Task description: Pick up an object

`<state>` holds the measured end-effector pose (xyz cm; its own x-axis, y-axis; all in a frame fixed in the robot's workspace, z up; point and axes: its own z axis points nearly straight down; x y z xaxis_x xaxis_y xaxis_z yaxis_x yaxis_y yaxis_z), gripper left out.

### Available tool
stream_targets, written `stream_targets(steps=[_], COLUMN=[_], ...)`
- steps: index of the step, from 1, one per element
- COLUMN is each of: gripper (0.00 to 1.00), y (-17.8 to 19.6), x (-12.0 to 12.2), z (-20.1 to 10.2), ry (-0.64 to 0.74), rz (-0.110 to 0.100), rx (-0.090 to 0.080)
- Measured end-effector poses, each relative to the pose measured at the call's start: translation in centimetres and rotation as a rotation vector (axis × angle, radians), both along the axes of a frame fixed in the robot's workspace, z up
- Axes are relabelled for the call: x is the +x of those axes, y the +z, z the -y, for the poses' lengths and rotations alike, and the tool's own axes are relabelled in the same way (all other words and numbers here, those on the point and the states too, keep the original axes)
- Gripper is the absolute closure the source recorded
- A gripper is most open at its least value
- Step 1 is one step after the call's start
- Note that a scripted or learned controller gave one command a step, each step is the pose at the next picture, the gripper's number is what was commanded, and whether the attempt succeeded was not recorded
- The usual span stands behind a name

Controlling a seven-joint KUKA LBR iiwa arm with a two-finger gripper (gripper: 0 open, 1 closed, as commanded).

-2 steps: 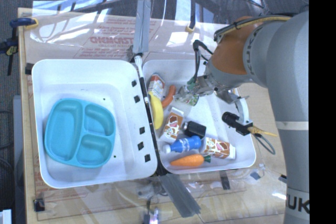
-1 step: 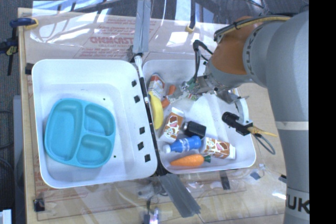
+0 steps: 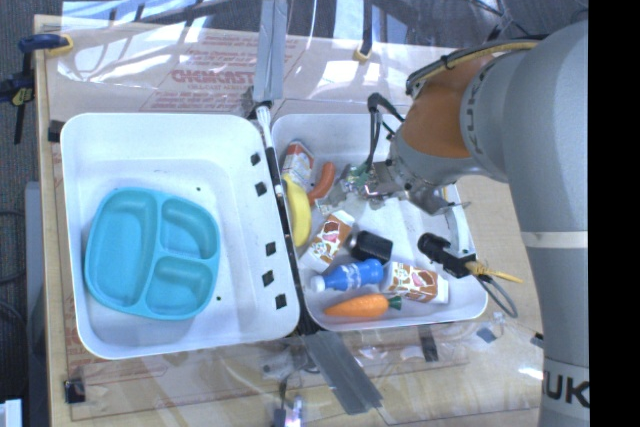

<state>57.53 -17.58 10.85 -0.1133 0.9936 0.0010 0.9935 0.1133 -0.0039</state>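
The right bin [image 3: 455, 310] holds a pile of small things: a yellow banana [image 3: 297, 207], a reddish sausage [image 3: 322, 180], a can [image 3: 296, 158], a small printed carton [image 3: 332, 237], a black block [image 3: 373, 245], a blue bottle [image 3: 355, 275], an orange carrot [image 3: 354, 307] and a second carton [image 3: 418, 284]. My gripper [image 3: 368, 183] is down inside this bin near its middle back, just right of the sausage and above the black block. The grey arm and its orange band [image 3: 438, 123] cover the bin's back right part.
The left bin [image 3: 75, 145] holds a light blue compartment tray [image 3: 152, 253]. A raised divider with black clips [image 3: 270, 215] runs between the bins. Black cables [image 3: 375, 130] loop beside the wrist. Clear plastic sheets stand behind the bins.
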Motion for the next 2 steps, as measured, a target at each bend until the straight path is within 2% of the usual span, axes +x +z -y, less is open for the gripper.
stream_targets(steps=[1,2], gripper=[0.0,1.0], y=[-1.76,-0.9], x=[6.97,7.12], z=[-1.74,-1.85], ry=[0.131,0.14], rz=[-0.043,-0.035], rx=[0.002,-0.003])
